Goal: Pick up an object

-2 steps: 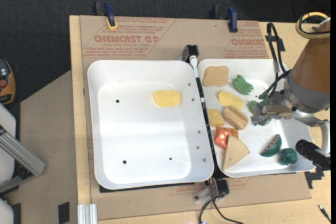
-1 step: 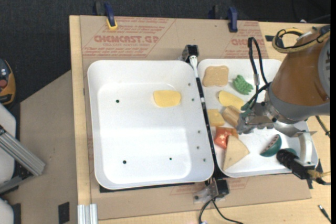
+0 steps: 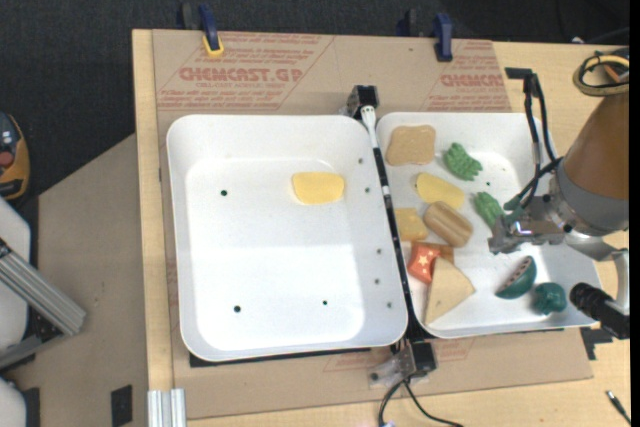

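Observation:
My gripper (image 3: 507, 237) hangs low over the right part of the right bin (image 3: 520, 130), on the grey arm with its orange band (image 3: 606, 155). It sits just below a green ridged piece (image 3: 487, 207) and above a dark watermelon slice (image 3: 517, 277). A teal lump (image 3: 548, 296) lies to the slice's right. Farther left in that bin are a brown sausage-like piece (image 3: 447, 223), a yellow piece (image 3: 438, 189), a tan bread slice (image 3: 410, 145), another green piece (image 3: 462, 161), a red piece (image 3: 423, 261) and a tan wedge (image 3: 447, 293). I see nothing held.
The left bin (image 3: 200, 245) holds one yellow flat piece (image 3: 318, 187). Both bins rest on a brown board (image 3: 250, 65) with blue clamps (image 3: 209, 22) at its far edge. A black cable (image 3: 535, 120) runs along the right bin's far right side toward the arm.

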Robot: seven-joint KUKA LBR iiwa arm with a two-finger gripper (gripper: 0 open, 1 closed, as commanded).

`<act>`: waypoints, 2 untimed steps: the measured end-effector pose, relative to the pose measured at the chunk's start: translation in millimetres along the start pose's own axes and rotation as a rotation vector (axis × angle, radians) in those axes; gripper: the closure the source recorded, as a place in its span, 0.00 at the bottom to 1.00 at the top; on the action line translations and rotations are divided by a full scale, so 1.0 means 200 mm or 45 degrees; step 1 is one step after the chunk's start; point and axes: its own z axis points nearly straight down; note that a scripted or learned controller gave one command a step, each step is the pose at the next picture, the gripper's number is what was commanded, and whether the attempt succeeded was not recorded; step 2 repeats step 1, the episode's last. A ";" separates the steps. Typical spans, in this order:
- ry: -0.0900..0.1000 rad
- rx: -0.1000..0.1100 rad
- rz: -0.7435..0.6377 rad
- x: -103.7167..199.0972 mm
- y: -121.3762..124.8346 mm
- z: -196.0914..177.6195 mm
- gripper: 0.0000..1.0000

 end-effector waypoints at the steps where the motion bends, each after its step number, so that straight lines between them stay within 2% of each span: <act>1: -0.001 -0.003 -0.006 0.02 0.01 -0.05 1.00; 2: -0.001 -0.003 -0.006 0.02 0.01 -0.05 1.00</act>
